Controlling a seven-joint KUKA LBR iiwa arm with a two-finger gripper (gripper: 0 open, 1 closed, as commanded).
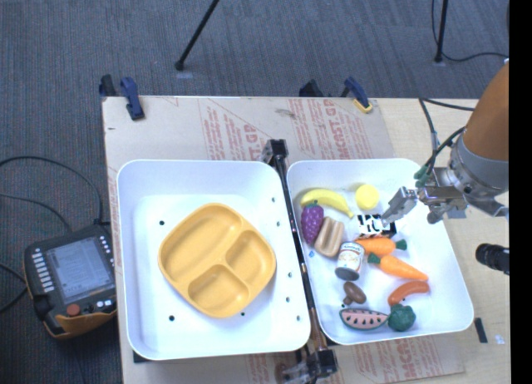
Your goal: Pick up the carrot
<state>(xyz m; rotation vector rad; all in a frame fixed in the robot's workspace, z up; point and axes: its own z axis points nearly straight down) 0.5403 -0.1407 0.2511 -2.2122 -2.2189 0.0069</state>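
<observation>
two bins [133,208], one tray [217,258], maybe two carrots [402,268].

The arm [490,137] is cut off by the picture's right edge, so only its orange band and grey wrist show. A second carrot [376,246] lies partly under the black-and-white toy [374,224]. The tabletop [249,125] runs under both bins, and its front edge is cut off at the bottom.

Grey arm [480,160], orange band above the wrist, metallic claw [413,205]
</observation>
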